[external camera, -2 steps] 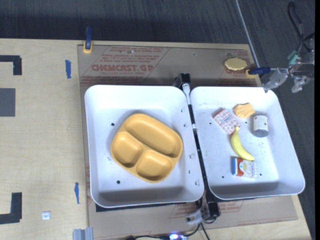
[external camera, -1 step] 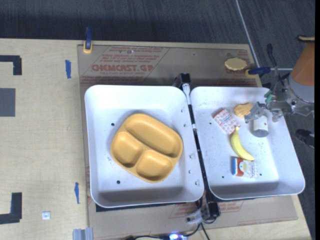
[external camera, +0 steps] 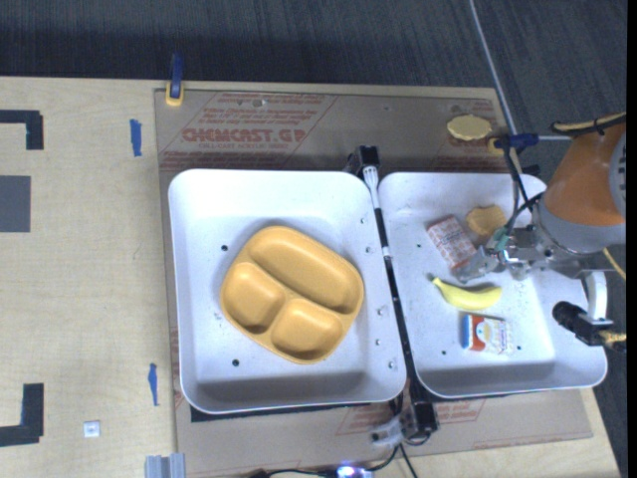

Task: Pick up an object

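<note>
Banana (external camera: pixel 468 293) lies in the right bin (external camera: pixel 572 371), near its middle, flat on the floor. Long axis runs left-right, slightly down toward the right; one tip points left toward the divider between the bins, and the curve bows toward the near side. Just far of it, a crumpled wrapper packet (external camera: pixel 450 239) and a tan lump (external camera: pixel 486 219); just near of it, a small carton (external camera: pixel 485 334) with red and blue print.

Gripper (external camera: pixel 495 260) sits low over the bin, just far-right of the banana and beside the packet. Fingers: cannot tell how far apart; nothing seen held between them.

Judged step: approach/descent, grasp not yet made. Next move calls for centring across the banana's short axis, then closing.

Left bin (external camera: pixel 189 267) holds a yellow divided tray (external camera: pixel 291 294). Both bins rest on the desk (external camera: pixel 80 267).
</note>
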`<state>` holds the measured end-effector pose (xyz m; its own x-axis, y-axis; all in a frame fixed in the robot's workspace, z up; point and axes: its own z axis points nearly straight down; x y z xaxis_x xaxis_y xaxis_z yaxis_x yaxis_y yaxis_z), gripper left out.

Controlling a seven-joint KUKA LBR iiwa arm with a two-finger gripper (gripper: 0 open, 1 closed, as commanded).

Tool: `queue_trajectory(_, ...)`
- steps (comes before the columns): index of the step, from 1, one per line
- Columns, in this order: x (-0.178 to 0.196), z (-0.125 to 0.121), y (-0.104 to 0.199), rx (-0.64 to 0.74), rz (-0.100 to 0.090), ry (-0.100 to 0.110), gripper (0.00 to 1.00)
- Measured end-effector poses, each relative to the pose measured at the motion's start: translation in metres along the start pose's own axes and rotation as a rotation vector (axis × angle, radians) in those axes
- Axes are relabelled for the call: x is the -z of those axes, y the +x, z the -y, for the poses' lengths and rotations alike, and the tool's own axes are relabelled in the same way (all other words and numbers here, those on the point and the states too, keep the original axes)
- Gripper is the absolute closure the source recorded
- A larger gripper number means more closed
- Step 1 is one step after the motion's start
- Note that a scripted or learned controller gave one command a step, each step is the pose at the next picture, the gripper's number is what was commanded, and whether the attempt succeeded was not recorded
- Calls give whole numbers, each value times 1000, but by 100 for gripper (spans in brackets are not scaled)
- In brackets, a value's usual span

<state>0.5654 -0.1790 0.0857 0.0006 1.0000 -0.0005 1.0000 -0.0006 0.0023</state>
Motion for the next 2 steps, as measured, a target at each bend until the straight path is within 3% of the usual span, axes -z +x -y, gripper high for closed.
queue_trajectory(1,0,86,48,0,-2,1,0)
queue_trajectory(2,1,84,81,1,0,-2,0)
